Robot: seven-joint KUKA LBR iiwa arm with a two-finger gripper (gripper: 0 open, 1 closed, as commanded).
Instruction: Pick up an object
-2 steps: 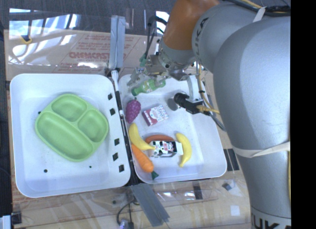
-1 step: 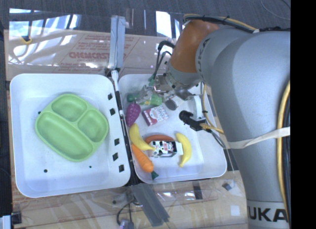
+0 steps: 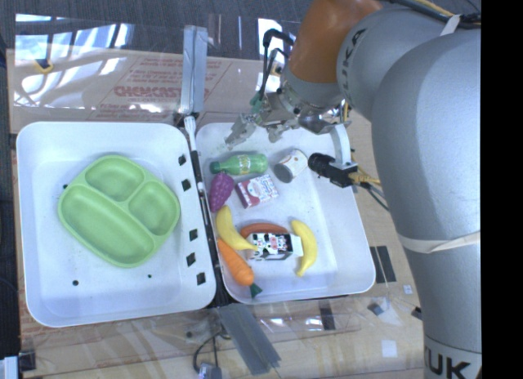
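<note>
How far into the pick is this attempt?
Early. Done: the arm has the gripper at the right bin's far-left corner, just above the green bottle. In hand: nothing visible between its fingers. Left: grasping and lifting; bottle, bananas, carrot and carton all lie in the bin.

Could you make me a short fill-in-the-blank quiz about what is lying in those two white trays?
1. The divided plate in the left bin is coloured ____.
2. The right bin holds ____ bananas, one beside the carrot, one further right.
3. The carrot's colour is ____.
4. The green bottle lies on its ____.

Missing words: green; two; orange; side
</note>
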